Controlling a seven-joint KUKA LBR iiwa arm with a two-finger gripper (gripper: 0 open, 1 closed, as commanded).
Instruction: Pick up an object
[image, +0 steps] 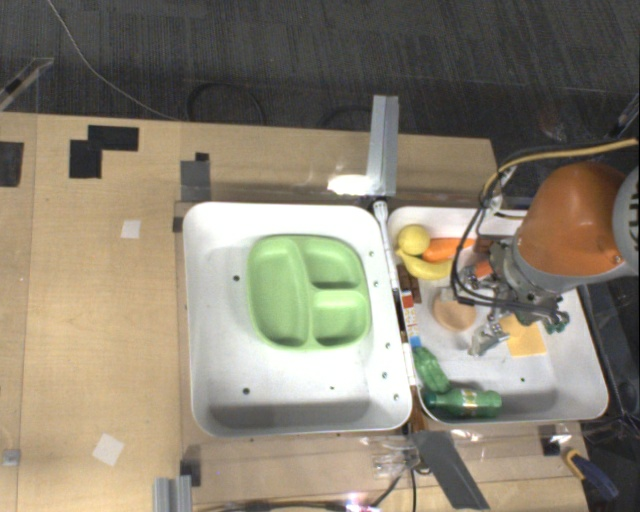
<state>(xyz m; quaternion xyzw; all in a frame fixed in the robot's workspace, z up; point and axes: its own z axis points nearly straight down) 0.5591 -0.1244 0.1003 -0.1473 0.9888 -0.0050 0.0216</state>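
**Arm low over right bin, candidate objects beside the wrist**

Right bin (580, 395), right-centre of frame, holds the pickable things. Upper left of that bin: a lemon (413, 239) touching a banana (428, 267), with an orange carrot-like piece (447, 247) just beside them. Mid-bin: a tan rounded piece (453, 314) and a flat orange-yellow slab (528, 340). Lower left corner: a green bottle (464, 402) lying on its side, with a second green item (431, 368) near it along the bin wall.

Handling, as a judgement: these look like toy food, so probably light and stiff, with smooth, somewhat slippery skins. The tan piece is nearest the tool; best taken across its narrow width. The slab lies flat and offers little to pinch. The bottle would roll unless gripped across its body.

Arm pose: enters from the right edge, orange band (570, 225) over the upper right of the bin, wrist pointing down. The gripper (488, 336) sits between the tan piece and the slab, low in the bin. Cannot tell whether it is spread or closed; cables and the wrist crowd the view. Nothing is visibly held.

Left bin (215, 400), frame centre, carries a green divided tray (305, 290).
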